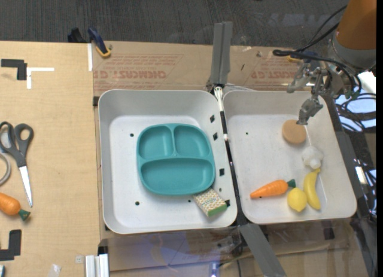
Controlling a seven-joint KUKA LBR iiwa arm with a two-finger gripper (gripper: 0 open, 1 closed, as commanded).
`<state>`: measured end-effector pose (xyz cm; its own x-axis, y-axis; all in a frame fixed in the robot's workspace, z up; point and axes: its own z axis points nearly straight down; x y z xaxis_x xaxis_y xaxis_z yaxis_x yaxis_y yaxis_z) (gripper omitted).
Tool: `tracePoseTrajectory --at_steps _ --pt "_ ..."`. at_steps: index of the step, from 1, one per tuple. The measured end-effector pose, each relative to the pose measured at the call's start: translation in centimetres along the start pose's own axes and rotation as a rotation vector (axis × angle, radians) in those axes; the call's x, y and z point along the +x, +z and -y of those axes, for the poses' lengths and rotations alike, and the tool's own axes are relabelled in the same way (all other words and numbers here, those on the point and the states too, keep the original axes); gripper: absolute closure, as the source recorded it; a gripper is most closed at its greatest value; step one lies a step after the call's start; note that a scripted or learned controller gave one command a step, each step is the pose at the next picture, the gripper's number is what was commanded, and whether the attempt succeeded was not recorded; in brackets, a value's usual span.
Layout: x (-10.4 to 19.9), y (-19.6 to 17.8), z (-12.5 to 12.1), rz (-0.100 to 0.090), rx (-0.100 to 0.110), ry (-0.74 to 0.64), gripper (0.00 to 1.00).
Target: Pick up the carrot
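Well apart from the carrot [270,189], the claw [305,116] hangs, grip unclear.

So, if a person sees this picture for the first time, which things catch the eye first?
Probably the teal plastic divided plate in the middle of the left white bin. Next, the orange carrot with a green top near the front of the right white bin, beside a yellow lemon and yellow banana. The gripper hangs above a tan round object.

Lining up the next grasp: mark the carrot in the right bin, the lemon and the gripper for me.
carrot [270,189]: camera view, middle of its orange body.
lemon [297,200]: camera view, centre of the yellow fruit.
gripper [306,114]: camera view, at its fingertips, above the tan round piece.
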<state>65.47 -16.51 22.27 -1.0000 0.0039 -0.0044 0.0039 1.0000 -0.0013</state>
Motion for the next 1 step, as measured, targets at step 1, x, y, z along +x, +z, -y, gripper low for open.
tracePoseTrajectory --at_steps 1 --pt "2.46 12.10 -5.91 -0.002 -0.002 0.063 0.00"
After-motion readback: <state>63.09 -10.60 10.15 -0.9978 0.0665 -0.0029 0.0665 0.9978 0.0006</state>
